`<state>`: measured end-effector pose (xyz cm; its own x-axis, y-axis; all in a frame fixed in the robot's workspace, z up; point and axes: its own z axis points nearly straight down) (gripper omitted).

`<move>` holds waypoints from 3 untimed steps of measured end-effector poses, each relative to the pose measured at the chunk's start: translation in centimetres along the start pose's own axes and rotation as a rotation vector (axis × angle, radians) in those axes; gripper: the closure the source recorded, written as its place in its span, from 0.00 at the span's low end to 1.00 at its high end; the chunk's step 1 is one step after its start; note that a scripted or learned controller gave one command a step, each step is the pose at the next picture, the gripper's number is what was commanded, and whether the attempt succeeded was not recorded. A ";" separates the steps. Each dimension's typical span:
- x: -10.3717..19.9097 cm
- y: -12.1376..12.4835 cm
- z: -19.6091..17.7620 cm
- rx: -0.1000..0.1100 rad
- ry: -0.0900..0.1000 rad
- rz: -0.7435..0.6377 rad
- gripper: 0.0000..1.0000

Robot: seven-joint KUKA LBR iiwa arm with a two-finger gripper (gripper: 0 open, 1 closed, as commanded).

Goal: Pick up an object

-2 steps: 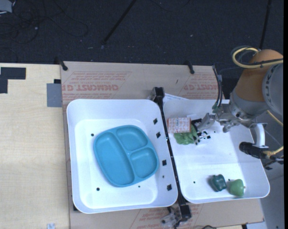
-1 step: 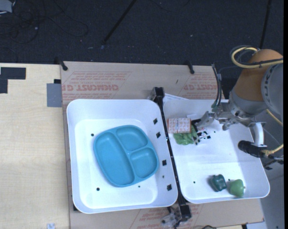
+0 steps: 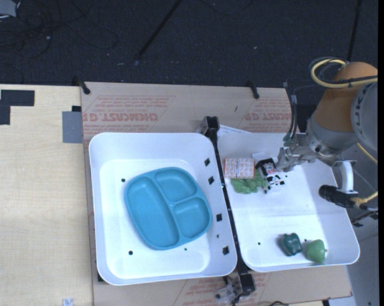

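The right bin holds several small objects. A pink-and-white packet lies near its left wall, with a green leafy piece just below it. A small black-and-white item and a dark item with a red spot sit beside them. At the bin's near right corner rest a teal object and a green pear-like object. My gripper hangs low over the black-and-white item, at the upper middle of the right bin. Nothing is visibly between its fingers.
The left bin holds a blue divided plate. A black divider runs between the two bins. The arm's grey body and orange band crowd the right bin's far right side. Cardboard lies under both bins.
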<state>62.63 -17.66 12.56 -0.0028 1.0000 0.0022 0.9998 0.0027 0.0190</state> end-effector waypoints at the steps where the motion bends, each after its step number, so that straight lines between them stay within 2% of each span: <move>1: -0.3 -0.5 -4.4 0.019 -0.003 0.002 1.00; 2: -0.4 -0.5 -10.8 0.015 -0.004 0.001 1.00; 3: -0.4 -0.4 -11.2 0.019 -0.002 -0.001 1.00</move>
<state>61.99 -18.10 23.71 -0.0034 1.0000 -0.0001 1.0000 0.0034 -0.0003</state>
